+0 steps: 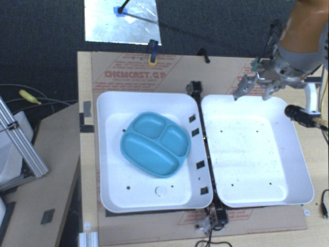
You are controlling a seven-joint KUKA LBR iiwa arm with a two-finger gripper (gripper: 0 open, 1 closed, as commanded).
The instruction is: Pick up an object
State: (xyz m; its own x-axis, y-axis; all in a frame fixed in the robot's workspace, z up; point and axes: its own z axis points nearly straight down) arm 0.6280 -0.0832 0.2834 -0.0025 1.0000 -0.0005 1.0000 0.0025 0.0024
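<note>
A blue divided plate (155,143) with three compartments lies in the left white bin (110,112), near its middle. My gripper (255,90) hangs above the far edge of the right white bin (295,143), well to the right of the plate. Its two fingers (241,90) are spread apart and nothing is between them.
A clamp strip with black clips (198,138) runs between the two bins. A brown board (139,71) lies under the bins, and a shiny sheet (123,14) sits on the dark floor beyond it. A metal frame (20,143) stands at the left.
</note>
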